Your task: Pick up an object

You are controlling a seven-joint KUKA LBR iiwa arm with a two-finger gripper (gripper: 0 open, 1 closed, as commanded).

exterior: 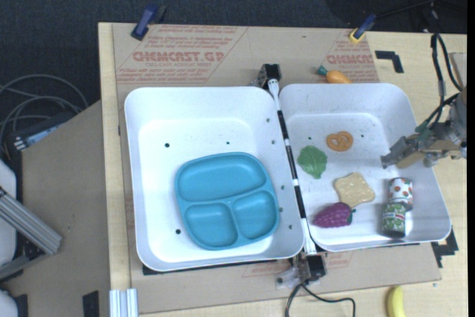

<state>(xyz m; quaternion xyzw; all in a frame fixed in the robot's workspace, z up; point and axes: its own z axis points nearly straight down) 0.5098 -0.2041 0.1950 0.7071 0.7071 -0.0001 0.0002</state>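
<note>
Left bin (148,122): a blue divided plate (225,199).
Right bin (386,104): pretzel (339,141), green leaf (312,160), toast (354,189), purple grapes (332,216), two small cans (396,207) (near the right wall).
Gripper (397,152): at the right bin's right edge, fingers spread, nothing between them.

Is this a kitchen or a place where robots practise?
Probably a robot practice lab: two shallow white plastic bins clamped on a wooden bench, toy food like a purple plastic grape bunch, and loose cables.
</note>
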